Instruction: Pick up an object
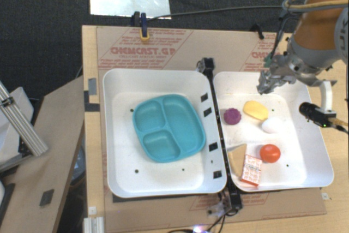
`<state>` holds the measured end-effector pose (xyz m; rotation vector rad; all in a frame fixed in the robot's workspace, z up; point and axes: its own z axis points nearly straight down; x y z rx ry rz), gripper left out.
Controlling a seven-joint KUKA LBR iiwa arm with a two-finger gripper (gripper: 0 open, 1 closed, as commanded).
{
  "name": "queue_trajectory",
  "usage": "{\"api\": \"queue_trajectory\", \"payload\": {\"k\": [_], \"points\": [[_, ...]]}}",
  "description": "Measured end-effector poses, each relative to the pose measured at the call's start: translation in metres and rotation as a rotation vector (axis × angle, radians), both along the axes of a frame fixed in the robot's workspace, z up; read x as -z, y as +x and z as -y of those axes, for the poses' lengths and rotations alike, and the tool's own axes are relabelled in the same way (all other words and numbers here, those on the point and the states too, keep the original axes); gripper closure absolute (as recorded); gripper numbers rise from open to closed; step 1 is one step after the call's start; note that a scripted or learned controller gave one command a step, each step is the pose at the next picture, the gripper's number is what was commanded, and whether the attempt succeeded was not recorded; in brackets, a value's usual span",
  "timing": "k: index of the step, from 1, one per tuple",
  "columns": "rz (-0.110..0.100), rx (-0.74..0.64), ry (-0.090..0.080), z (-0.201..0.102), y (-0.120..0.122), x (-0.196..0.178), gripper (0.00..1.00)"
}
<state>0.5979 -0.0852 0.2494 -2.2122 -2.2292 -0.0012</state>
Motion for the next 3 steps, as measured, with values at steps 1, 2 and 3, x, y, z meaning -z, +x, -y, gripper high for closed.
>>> {"api": "queue_trajectory", "payload": {"k": [1,2,3], "points": [[0.0,-0.002,0.001,-0.058,-0.02,0.012,1.0],[0.001,-0.002,0.002,-0.109,-0.033,0.004,1.0],[0.001,-0.002,0.001,-0.154,-0.04,0.009,1.0]]}}
